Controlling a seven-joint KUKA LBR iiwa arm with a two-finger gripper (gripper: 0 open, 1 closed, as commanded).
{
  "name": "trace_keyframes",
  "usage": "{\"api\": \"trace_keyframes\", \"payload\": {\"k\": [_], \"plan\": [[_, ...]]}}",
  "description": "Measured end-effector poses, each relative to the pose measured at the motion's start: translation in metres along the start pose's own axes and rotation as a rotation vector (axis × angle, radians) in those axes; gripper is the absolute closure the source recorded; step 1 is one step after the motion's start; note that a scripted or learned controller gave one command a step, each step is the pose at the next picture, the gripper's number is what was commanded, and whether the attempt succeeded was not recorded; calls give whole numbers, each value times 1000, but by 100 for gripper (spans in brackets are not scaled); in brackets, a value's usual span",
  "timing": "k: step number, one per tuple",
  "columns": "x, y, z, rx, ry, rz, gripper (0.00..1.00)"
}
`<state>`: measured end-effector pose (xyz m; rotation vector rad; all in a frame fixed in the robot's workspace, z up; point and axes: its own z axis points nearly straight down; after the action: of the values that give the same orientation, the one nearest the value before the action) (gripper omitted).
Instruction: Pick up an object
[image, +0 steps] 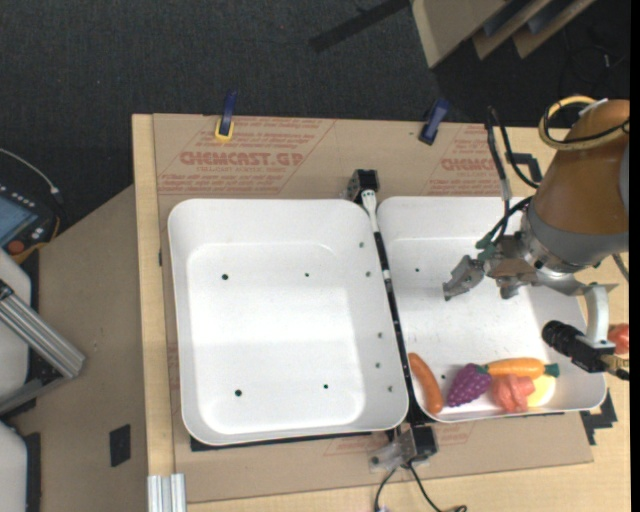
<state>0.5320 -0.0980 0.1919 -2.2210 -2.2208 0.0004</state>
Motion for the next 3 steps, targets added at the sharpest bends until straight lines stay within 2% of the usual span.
{"api": "trace_keyframes", "payload": {"k": [1, 2, 3], "plan": [[-63, -44, 40, 7, 0, 8, 0], [-126, 55, 65, -8, -6, -1, 0], [-85, 27, -68, -15, -4, -4, 0]]}}
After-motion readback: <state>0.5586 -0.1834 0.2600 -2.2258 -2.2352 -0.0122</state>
